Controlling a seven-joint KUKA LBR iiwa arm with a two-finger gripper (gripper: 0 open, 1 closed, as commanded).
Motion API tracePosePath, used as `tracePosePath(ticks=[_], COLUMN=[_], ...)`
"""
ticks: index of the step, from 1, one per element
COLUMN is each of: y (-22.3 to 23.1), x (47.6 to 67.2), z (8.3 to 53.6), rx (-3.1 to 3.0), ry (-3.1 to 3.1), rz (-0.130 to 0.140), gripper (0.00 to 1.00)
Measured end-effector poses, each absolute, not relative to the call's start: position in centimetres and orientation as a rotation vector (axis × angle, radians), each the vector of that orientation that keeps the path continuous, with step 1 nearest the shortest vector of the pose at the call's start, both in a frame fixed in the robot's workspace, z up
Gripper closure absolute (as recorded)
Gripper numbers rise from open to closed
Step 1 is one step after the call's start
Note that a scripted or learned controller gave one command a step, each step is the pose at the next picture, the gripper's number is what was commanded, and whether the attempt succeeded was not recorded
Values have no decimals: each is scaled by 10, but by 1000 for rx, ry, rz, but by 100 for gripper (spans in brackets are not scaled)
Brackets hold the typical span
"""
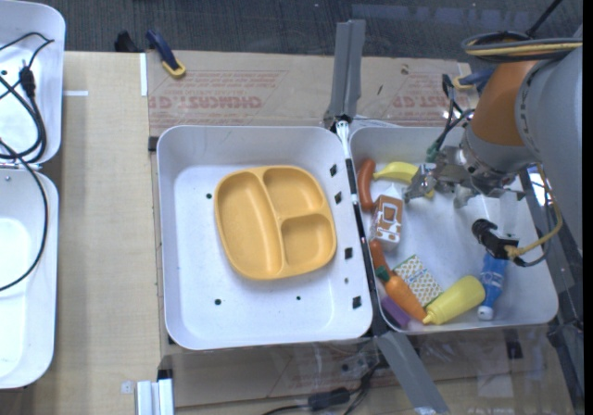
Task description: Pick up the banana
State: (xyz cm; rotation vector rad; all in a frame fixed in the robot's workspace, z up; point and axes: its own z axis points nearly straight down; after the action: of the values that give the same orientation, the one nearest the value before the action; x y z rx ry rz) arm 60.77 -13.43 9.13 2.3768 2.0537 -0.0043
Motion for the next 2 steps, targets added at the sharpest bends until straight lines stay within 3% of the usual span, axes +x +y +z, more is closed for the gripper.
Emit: tracePosePath(ticks=[1,2], y=[-154,-129], x=[584,653], z=[117,92], rx=[2422,2318], ry=[2002,2140], rz=[-4,-30], gripper=[0,0])
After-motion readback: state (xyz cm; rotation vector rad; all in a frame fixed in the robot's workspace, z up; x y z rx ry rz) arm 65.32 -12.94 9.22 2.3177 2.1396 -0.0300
